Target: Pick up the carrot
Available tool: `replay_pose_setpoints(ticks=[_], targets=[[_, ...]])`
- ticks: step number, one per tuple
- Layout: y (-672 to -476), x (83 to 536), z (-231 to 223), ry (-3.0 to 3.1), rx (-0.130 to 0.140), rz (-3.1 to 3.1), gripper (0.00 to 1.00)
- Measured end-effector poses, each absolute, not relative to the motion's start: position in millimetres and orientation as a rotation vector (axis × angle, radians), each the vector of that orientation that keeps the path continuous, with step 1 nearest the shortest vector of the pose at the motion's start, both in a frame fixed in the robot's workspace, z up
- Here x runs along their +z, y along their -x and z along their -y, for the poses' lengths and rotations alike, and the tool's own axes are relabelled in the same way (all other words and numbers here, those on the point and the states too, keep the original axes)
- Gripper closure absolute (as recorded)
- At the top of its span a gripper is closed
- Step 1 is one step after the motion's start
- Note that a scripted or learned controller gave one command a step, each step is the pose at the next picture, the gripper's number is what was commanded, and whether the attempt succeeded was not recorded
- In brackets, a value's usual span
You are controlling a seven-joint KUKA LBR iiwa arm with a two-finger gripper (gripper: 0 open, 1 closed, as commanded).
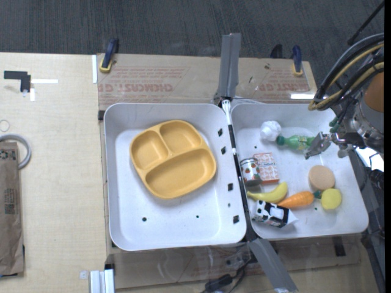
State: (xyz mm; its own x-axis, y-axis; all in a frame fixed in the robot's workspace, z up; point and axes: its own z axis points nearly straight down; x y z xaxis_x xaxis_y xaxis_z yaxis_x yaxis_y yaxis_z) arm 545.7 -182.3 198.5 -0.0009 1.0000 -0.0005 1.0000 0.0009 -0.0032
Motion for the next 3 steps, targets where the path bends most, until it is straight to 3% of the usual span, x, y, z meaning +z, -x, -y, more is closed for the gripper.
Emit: replay_pose_setpoints(ticks=[1,2,3], targets=[[-492.2,124.5,187.9,1.551,0.001,2.731,0.0],[-519.9,94.3,149.3,0.884,-0.003,3.017,0.0],[-501.2,185.7,194.6,0.14,-0.001,3.142,0.0]])
